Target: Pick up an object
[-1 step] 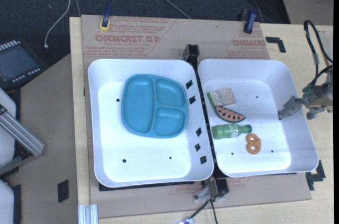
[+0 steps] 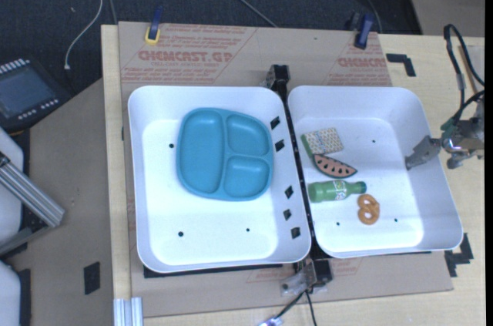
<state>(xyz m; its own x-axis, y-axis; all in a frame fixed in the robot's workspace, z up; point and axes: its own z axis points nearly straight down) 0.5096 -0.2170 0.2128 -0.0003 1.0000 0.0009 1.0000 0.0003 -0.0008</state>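
The bench (image 2: 115, 163) carries two shallow white bins. The left bin (image 2: 154, 232) holds a blue divided plate (image 2: 226, 153) near its centre. The right bin (image 2: 400, 224) holds four small toy-like pieces gathered toward its left half: a speckled square piece (image 2: 323, 140) uppermost, a watermelon slice (image 2: 333, 165) just below it, a green bottle (image 2: 336, 190) lying on its side under that, and a pretzel (image 2: 368, 209) at the lower right of the group.

The gripper (image 2: 426, 152) sits at the right rim of the right bin, at the mid-right of the frame, well apart from the pieces; nothing is between its fingers, and whether they stand wide or narrow cannot be told from here.

All four look light and rigid, probably plastic, so weight is no concern, but slipping is. The bottle seems the best candidate: rounded, so it may roll, and best pinched across its body. The pretzel stands clear of the others, but lies flat and low.
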